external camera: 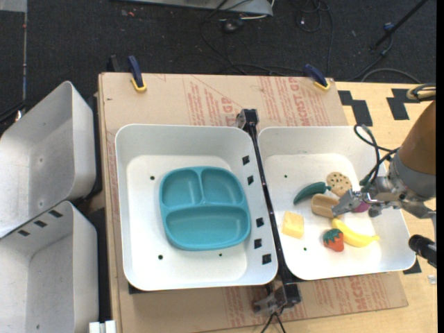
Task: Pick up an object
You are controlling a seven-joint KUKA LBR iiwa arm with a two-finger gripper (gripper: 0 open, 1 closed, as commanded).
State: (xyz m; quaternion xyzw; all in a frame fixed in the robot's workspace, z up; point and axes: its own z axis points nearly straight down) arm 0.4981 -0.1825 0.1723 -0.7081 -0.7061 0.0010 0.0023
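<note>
Gripper (pixel 345 205) low in right bin (pixel 388 261), over tan bread piece (pixel 323 205). Finger state: cannot tell. Banana (pixel 357 236), strawberry (pixel 334 239), cheese (pixel 293 224) clustered near; cookie (pixel 338 181) just beyond. Teal tray (pixel 205 207) in left bin, apart.

You have a teal divided plate (pixel 205 208) in the middle of the left bin (pixel 132 186). Two blue-and-yellow clamps (pixel 137 73) (pixel 318 78) grip the far edge of the cardboard sheet (pixel 208 96). Two more white bins (pixel 45 151) (pixel 41 276) sit off the bench's left edge.
</note>
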